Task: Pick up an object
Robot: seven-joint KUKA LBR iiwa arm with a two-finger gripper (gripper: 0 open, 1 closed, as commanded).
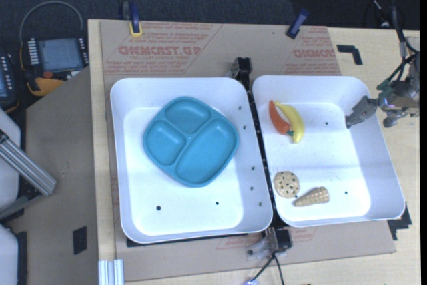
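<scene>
Where the counter (100,143) holds two white bins side by side, the left bin (133,210) has a blue plate (191,141) with three sections lying in its middle. The right bin (373,183) holds four small things. Near its top left lie an orange carrot (278,115) and a yellow banana (293,122), touching each other. Lower down sit a round cookie (286,184) and, just beside it, a tan cone (312,197). The tool (360,113) hangs over the right bin's upper right edge, well apart from all the toys, and I cannot tell if it is open or closed.
</scene>
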